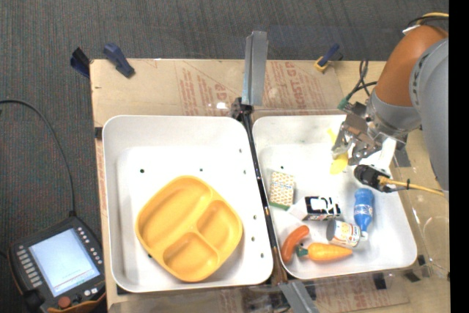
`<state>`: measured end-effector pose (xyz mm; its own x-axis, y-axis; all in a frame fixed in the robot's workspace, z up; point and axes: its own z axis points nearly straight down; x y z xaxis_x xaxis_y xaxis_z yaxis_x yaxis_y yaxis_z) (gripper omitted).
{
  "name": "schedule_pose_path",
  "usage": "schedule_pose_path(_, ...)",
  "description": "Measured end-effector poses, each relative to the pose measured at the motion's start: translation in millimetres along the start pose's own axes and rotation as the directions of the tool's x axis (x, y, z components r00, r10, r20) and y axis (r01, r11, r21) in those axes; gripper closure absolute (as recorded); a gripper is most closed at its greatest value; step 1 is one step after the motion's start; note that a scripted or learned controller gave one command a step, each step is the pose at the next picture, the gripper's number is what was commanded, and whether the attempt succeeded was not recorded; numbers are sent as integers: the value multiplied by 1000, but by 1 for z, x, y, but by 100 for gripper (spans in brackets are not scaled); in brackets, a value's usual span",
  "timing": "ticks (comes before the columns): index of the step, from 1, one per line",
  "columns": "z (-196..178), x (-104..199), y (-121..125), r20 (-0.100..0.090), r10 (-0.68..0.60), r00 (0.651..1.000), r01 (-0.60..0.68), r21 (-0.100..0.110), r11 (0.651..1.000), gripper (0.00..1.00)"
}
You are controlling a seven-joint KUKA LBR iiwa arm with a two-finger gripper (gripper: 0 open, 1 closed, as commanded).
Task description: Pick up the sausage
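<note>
While sitting near the front-left corner of the right bin (410, 249), the sausage (294, 241) looks like an easy enough pick: small, reddish-brown, curved, lying flat on the bin floor. Probably toy plastic, so light and fairly stiff, maybe a bit slick on that rounded skin. Best taken across the middle, pinching the narrow width, not end to end. Worth noting the carrot (327, 252) lying right beside the sausage, to its right, leafy end about touching it, so not much spare room on that side. Left of the sausage, just the bin wall, close by. Tight spot, honestly.

Up and right of the sausage: a small dark carton (321, 207), a little can (344, 232) and a blue bottle (363, 210). Straight above the sausage, a patterned box (281, 188) lying near the wall. Way off to the sausage's left, a yellow plate (190, 228) in the other bin.

Gripper (352, 150) hangs well apart from the sausage, up toward the far right of the bin, over a yellow scrap (338, 163). Can't tell whether the jaws are open or closed from this angle, too cluttered with cable and bracket. Nothing visibly held. So the pick isn't started as far as the sausage goes; needs a long diagonal move down-left, then a wrist turn to line up across that curve.
</note>
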<state>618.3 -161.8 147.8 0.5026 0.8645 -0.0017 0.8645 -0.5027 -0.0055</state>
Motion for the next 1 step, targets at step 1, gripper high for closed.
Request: schedule_pose_path(1,-6,-21,-39,0,203,979,-203,3,979,100)
